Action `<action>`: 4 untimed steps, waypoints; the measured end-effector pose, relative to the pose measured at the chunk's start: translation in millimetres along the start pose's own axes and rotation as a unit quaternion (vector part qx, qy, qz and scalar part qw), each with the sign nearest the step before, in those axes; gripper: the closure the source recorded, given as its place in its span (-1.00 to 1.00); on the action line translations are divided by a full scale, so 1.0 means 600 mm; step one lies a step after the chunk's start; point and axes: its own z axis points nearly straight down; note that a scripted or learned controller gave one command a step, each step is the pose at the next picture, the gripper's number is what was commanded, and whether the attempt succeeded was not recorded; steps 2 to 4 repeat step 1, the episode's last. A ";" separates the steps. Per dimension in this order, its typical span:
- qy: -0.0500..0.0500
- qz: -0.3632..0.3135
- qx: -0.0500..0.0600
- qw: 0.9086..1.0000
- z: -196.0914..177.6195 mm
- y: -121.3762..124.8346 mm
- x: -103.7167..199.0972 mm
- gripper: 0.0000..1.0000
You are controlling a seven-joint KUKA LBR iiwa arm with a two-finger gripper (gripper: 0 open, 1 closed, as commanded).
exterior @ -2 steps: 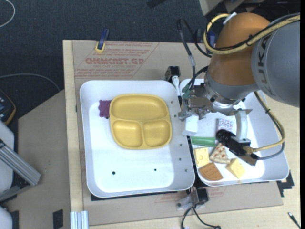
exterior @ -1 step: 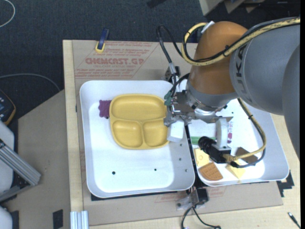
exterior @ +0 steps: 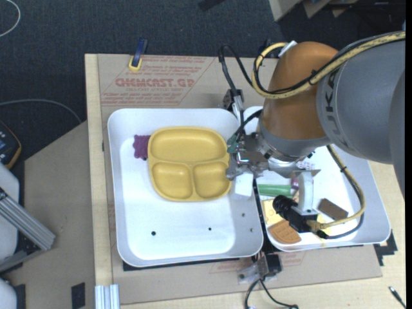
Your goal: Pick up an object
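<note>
Gripper (exterior: 239, 166) sits low over the seam between both bins, touching the right edge of the yellow divided tray (exterior: 188, 163) in the left bin (exterior: 174, 237); whether it grasps anything cannot be told. Purple object (exterior: 140, 146) peeks from behind the tray's left side.

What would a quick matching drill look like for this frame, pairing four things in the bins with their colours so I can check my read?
Things:
1. divided tray in the left bin
2. small item at the tray's left edge
3. marker-like item in the right bin
4. flat block near the right bin's right side

Colours:
A. green
B. brown
C. yellow
D. purple

Pairs: 1-C, 2-D, 3-A, 4-B
</note>
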 end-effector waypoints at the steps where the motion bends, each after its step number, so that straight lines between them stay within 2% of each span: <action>1: 0.000 0.000 -0.002 1.000 0.008 0.011 0.003 1.00; 4: 0.000 0.000 -0.002 1.000 0.008 0.011 0.003 1.00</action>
